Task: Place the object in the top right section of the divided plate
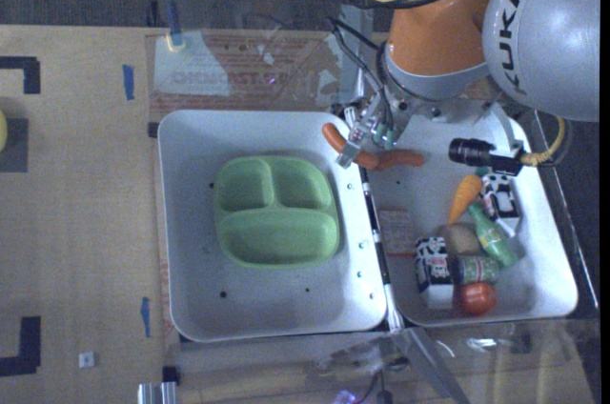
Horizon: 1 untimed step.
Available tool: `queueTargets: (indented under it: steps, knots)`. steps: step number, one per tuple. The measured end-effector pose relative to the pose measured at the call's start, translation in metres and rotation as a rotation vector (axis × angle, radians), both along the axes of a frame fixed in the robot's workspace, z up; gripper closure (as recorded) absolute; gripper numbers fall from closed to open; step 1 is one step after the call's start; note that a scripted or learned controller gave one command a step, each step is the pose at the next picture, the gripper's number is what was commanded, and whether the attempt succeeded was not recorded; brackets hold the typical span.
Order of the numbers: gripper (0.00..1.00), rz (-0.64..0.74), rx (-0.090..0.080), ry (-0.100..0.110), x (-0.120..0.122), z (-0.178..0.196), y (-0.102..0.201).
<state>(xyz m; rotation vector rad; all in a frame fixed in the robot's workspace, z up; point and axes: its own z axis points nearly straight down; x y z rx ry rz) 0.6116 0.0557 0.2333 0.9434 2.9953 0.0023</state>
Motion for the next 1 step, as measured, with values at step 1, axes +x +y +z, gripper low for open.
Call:
queueTargets:
  steps: [1]
  knots:
    - [1.0,0.084,0.0,-0.006,-0.0034,0.0548,-0.0006]
